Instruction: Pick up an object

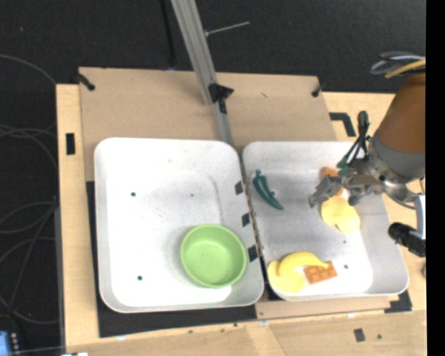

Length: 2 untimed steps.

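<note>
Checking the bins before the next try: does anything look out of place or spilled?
Nothing stands out. The green bowl sits upright in the left bin; the other objects lie loose inside the right bin, none over a rim.

We see even, bright overhead light; the white bins (pixel 170 162) glare slightly, shadows stay faint, and the whole frame looks soft and grainy.

A grey arm (pixel 397 158) with an orange band, black cables alongside, ends in a dark metal hand (pixel 332 191).
</note>
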Each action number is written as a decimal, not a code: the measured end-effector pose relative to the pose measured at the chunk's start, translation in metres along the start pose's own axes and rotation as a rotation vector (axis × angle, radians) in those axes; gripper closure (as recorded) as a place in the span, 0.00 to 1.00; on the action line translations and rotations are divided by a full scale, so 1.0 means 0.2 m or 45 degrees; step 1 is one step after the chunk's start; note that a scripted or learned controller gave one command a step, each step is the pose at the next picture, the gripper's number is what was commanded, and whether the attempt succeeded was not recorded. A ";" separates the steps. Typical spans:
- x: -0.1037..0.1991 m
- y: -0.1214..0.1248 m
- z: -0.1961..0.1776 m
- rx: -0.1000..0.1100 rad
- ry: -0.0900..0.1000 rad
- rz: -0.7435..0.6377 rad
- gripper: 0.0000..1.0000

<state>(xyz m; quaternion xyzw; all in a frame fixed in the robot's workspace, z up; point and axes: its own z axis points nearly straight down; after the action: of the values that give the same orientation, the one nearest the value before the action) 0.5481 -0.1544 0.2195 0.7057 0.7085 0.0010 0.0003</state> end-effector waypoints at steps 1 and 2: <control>0.00 0.00 0.00 0.000 0.000 0.001 0.00; 0.02 0.04 0.28 0.007 -0.003 0.004 0.00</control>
<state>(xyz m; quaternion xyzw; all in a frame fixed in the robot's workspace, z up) 0.5555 -0.1501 0.1633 0.7068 0.7074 -0.0020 -0.0009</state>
